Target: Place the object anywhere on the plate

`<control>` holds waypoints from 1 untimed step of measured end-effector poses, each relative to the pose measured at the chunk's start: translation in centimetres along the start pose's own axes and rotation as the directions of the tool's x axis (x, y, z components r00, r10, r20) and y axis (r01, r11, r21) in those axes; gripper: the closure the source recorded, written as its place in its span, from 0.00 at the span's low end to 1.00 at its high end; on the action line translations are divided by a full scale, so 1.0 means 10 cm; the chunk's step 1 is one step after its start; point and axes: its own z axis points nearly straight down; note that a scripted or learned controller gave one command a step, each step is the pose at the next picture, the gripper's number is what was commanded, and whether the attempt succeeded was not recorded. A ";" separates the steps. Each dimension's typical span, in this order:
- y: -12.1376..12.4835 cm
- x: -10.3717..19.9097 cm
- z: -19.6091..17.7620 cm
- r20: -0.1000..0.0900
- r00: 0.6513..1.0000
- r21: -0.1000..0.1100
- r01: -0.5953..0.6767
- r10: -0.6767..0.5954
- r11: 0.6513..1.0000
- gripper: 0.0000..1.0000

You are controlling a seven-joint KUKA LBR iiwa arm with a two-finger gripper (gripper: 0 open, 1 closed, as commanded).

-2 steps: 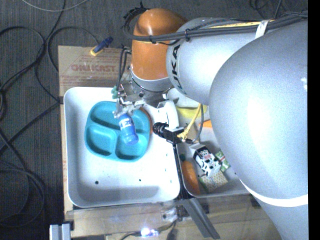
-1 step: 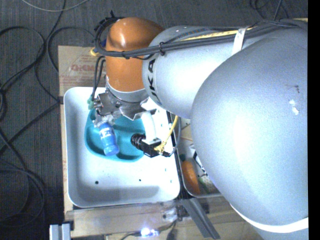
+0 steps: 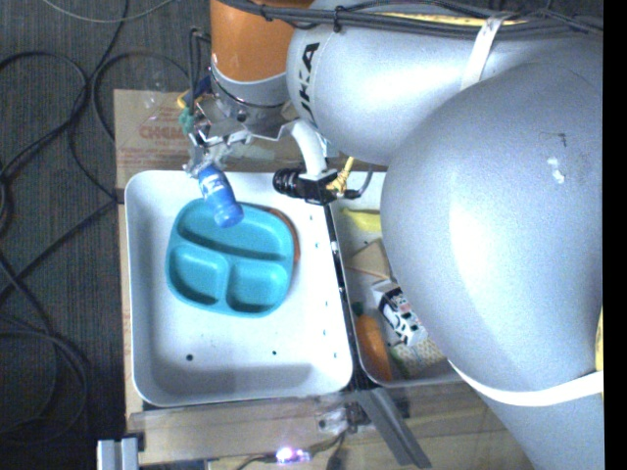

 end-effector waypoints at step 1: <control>-0.42 -0.36 0.40 -0.001 1.000 0.003 0.024 -0.024 1.000 1.00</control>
